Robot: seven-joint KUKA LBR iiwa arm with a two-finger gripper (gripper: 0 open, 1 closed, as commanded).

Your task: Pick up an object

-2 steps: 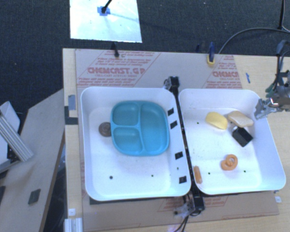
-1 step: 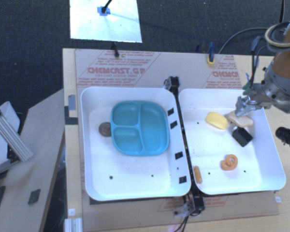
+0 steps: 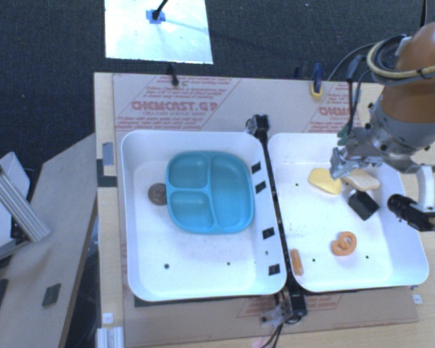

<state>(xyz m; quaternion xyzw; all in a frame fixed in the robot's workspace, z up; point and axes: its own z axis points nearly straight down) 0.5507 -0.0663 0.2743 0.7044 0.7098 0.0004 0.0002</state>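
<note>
Fingers (image 3: 346,167) hard to read over yellow object (image 3: 324,181).

I note both white bins (image 3: 203,285) in smooth, slightly glossy plastic; the blue divided plate (image 3: 208,192) looks matt plastic; the worktop (image 3: 65,194) appears bare wood.

The arm (image 3: 413,71) runs off the frame at 3 o'clock, so its base is cut off; the gripper (image 3: 346,164) covers the top of the tan piece (image 3: 362,182), and its fingers are too murky to read; the brown disc (image 3: 157,193) tucks partly under the blue plate (image 3: 206,192) at its 9 o'clock.
</note>
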